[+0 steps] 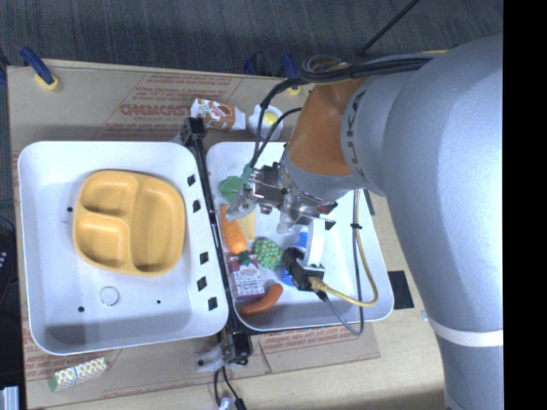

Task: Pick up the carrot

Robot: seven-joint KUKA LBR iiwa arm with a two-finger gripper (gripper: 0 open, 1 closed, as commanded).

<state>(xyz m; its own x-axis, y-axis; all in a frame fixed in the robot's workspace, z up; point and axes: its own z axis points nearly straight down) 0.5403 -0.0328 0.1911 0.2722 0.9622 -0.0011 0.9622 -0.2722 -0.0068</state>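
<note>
Two white bins sat side by side on a brown bench. The left bin point(38, 229) had a yellow tray point(130, 221) in it. The tray had three parts.

The right bin point(376, 301) was full of toy food. The carrot point(232, 228) lay by the left wall of that bin, about halfway down. It was orange and long, and it pointed from far to near. A green leafy toy point(231, 186) sat just past its far end. A green bumpy ball point(267, 252) sat just to the right of its near end. Nearer still lay a small red and white packet point(247, 281). An orange sausage point(263, 299) lay at the near edge of the bin. A blue thing point(295, 259) sat to the right of the ball.

The big grey arm point(427, 143) came in from the right. It had an orange band point(320, 135) above the wrist. The gripper point(256, 191) hung over the far middle of the right bin. It was close to the carrot, just to its right and a bit farther back. It was too hard to tell if it was open or closed, and nothing could be seen in it. The carrot was lying in the bin.

A small bottle point(214, 112) lay on the bench past the bins. A yellow cable point(363, 280) curled over the right side of the right bin.
</note>
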